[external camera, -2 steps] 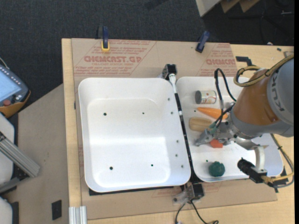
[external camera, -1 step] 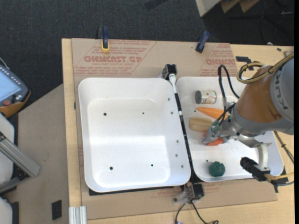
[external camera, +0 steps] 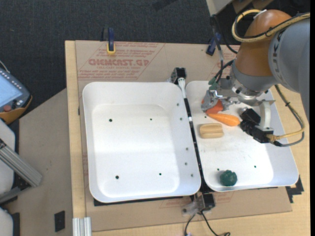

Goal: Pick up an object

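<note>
Carrot point(external camera: 224, 117) lies flat on the floor of the right bin point(external camera: 246, 156), just beside the gripper point(external camera: 212, 102) on its near-rim side, long axis running across the bin. One end sits right under the gripper tip; can't tell if they touch. Nothing visibly held

Gripper is low over the far part of the right bin, close to the divide between the two bins. Can't tell from this angle whether it's apart or together, the wrist hides it. Arm point(external camera: 290, 38) comes in from the gripper's right, with the orange band point(external camera: 258, 33) above the wrist

Other stuff in the same bin:
- tan bun point(external camera: 210, 130), just past the carrot from the gripper, toward the near rim, close to the carrot but apart from it
- green ball point(external camera: 227, 178), well away from the gripper, near the near rim, alone

Left bin point(external camera: 86, 112) is on the gripper's left, its rim touching the right bin's rim along the divide. Black clip point(external camera: 178, 75) sits at the far end of that divide, near the gripper on its far-left side

Both bins rest on a cardboard sheet point(external camera: 123, 58) on the counter. Blue clamp point(external camera: 110, 39) pins the sheet's far edge, well to the gripper's left
</note>
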{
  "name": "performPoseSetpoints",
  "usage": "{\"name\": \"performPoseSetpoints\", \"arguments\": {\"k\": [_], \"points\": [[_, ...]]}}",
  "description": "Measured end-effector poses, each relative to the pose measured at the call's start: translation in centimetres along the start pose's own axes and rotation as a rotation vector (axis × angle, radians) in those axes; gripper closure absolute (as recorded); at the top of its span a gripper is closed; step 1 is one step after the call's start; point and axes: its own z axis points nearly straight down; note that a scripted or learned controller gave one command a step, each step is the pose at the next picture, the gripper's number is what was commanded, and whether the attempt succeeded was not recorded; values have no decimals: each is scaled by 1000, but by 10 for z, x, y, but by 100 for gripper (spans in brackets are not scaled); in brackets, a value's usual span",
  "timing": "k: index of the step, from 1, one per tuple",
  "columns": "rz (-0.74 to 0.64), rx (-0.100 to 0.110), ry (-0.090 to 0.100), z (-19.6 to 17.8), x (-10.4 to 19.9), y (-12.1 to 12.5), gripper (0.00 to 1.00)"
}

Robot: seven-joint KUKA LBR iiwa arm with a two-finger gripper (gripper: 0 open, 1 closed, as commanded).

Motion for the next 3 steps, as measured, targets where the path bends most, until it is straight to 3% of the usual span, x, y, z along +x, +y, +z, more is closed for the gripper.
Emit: {"name": "performPoseSetpoints", "arguments": {"k": [1,2,3], "points": [[7,24,4,6,37,-86,100],[6,16,2,-27,71,-112,100],[6,11,1,-66,90,-110,100]]}}
